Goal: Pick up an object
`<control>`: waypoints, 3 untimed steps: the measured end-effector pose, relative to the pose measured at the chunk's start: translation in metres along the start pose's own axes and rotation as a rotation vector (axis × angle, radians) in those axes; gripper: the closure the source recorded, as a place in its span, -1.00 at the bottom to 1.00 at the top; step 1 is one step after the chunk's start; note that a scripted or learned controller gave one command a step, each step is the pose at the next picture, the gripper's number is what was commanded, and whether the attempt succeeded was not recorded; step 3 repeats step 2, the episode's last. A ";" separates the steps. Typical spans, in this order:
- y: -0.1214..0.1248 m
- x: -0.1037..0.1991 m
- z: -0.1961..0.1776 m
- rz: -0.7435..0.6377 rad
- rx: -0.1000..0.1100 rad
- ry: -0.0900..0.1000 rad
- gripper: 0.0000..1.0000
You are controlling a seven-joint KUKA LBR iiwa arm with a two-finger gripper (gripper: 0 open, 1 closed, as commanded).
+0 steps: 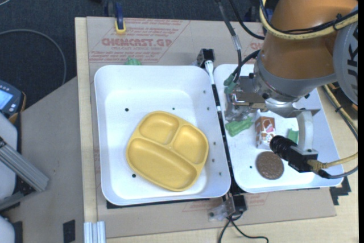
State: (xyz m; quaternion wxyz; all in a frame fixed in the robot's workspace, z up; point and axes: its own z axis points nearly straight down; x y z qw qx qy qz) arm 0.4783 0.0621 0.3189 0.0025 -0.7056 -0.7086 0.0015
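Red print on the cardboard [142, 40] covering the worktop read "CHEMCAST GP". The hand [242, 104] hung low over the right bin [324, 122], whether spread or pressed together I could not tell. Just below it lay a green object [239, 126], long axis slanting up-right, beside a red-and-white packet [265, 130] and brown disc [269, 166]. A yellow divided tray [166, 149] filled the left bin [114, 122].

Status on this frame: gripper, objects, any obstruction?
Gripper low in right bin, grip unclear. Green piece directly below; small carton, brown disc beside. Yellow tray in left bin.
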 end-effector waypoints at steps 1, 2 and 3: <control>0.001 0.015 -0.174 0.000 -0.027 0.003 1.00; 0.000 0.042 -0.146 0.001 -0.001 -0.001 1.00; 0.000 0.042 -0.146 0.001 -0.001 -0.001 1.00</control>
